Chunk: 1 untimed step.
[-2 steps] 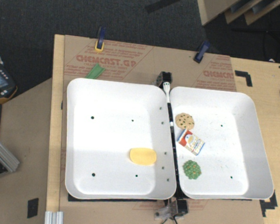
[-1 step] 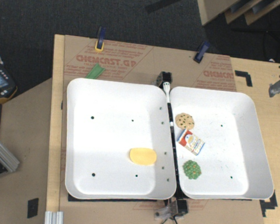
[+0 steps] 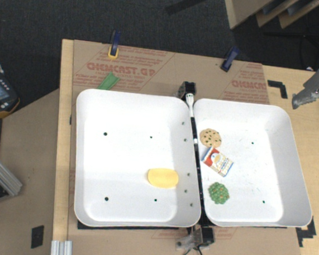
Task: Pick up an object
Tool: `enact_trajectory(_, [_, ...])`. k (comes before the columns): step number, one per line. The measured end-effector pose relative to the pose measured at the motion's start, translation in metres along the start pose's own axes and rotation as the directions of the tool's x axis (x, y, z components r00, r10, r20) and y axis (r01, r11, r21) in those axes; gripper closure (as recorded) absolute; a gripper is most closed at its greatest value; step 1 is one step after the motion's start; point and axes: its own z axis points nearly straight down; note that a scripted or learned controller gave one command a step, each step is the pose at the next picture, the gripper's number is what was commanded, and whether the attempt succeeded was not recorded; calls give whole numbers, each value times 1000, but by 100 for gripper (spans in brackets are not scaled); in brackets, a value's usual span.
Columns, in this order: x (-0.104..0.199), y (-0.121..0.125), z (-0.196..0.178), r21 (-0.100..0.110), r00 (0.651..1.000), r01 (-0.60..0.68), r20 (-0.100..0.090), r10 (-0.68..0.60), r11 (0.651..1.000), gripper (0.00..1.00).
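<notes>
The gripper [image 3: 314,90], spread impossible to tell, may snag the wall beside the cookie [image 3: 210,137] and packet [image 3: 218,162].

You have: left bin [image 3: 90,145], yellow disc [image 3: 162,178]; right bin [image 3: 280,158], cookie [image 3: 210,138], small carton [image 3: 218,162] (tilted), green ball [image 3: 218,193]; gripper [image 3: 313,89] at right edge.

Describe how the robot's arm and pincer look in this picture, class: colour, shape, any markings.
At the picture's right edge the pincer shows as a pale grey metal piece, blocky and angular, narrowing toward its lower left end. No cables or markings can be made out on it.
</notes>
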Motion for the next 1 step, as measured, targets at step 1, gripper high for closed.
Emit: enact_trajectory(1, [29, 0, 0, 0, 1000, -1, 0, 1, 1000, 0])
